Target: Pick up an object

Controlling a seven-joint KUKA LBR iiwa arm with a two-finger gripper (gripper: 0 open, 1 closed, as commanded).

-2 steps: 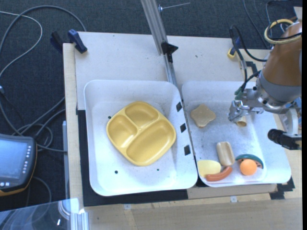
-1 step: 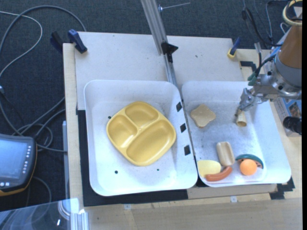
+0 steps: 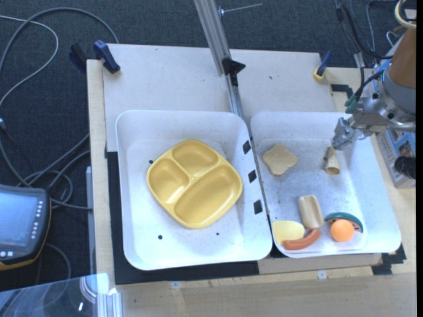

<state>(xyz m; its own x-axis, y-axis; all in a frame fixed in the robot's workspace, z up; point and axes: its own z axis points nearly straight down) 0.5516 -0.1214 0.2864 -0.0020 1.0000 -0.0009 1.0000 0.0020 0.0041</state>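
We cannot tell the gripper (image 3: 344,136) state; hovering over the right bin (image 3: 383,197), it risks toppling the nearby cork (image 3: 331,160).

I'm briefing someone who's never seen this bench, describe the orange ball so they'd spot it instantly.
Look in the right bin, at its near corner. The orange ball sits there against a teal ring, the one round, bright orange thing, unlike the long reddish sausage beside it.
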